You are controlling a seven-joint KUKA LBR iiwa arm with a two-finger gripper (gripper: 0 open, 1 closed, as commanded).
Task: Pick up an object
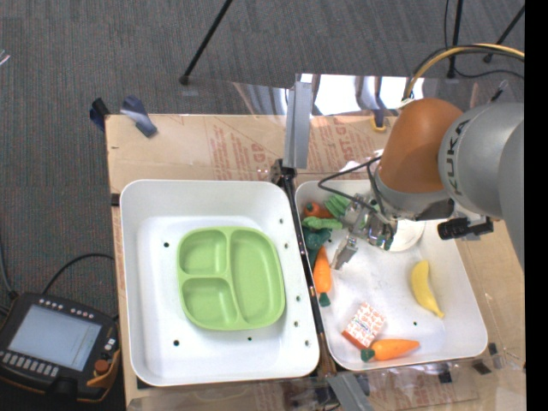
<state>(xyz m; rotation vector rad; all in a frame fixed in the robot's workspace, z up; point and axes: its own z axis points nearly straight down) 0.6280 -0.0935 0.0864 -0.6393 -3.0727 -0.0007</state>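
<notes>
Arm reaches in from the right of the frame, wrist dropped low over the right bin (pixel 467 315), upper-left part of it. Gripper (pixel 349 245) sits just above the carrot (pixel 322 275) lying along the bin's left wall, with a green toy (pixel 323 223) and something orange-red (pixel 313 210) packed just behind it near the top-left corner. Cannot tell if the gripper is released or clenched: the wrist and cabling cover most of it and what shows is small and blurred. Nothing visibly between the fingers, so no grasp to claim. Likely target is that cluster at the left wall, probably the carrot or the green toy; judgement only. Tight spot: items crowd against the wall and each other, so a clean closing line is hard and a wall hit or a two-item pinch is the risk. Easier picks lie free in the same bin: banana (pixel 423 288) right of centre, a second carrot (pixel 392 348) and a small orange-white box (pixel 366 322) at the bottom, all well apart from the wrist. Left bin (pixel 154 229) holds a green divided plate (pixel 231 277), centre-left of frame, not involved.
</notes>
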